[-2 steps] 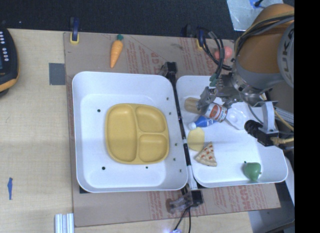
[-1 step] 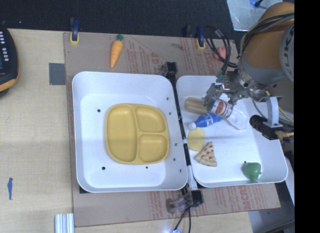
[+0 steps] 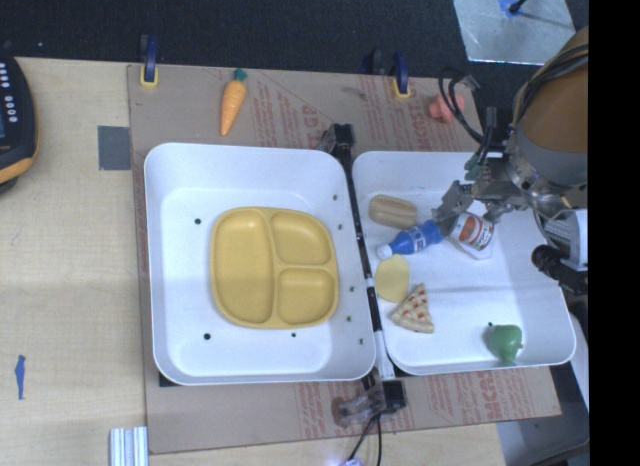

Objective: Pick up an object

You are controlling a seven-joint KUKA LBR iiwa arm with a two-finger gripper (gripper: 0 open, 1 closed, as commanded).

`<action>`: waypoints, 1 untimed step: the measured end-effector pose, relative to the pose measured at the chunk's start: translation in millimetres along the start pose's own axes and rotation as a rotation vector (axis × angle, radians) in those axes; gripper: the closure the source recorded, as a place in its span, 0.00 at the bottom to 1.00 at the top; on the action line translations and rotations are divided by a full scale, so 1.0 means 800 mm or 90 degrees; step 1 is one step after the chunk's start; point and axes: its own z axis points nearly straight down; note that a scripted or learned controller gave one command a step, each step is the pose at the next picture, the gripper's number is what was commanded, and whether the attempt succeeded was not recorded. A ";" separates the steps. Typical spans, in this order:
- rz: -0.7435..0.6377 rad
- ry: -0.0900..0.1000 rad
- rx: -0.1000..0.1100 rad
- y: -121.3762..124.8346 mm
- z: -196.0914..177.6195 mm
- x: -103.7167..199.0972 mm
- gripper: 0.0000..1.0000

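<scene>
bottle (image 3: 418, 239), blue, lies in the right bin (image 3: 540, 354), long axis running left-near to right-far; its right end is just beside the gripper (image 3: 470, 197); jaw state cannot be told.

We are looking at a robotics lab bench, not a home. Two white bins (image 3: 250, 169) sit on a cardboard sheet (image 3: 300, 104) held to a wooden tabletop (image 3: 60, 254) by clamps (image 3: 149, 59). Toy food such as a plastic carrot (image 3: 232, 102) and a pizza slice (image 3: 414, 309) lies about, a control pendant (image 3: 14, 119) rests at the left edge, and the arm (image 3: 555, 114) reaches in beside cables (image 3: 462, 104).
</scene>
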 end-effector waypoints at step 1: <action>-0.002 0.000 -0.003 0.008 0.010 -0.027 1.00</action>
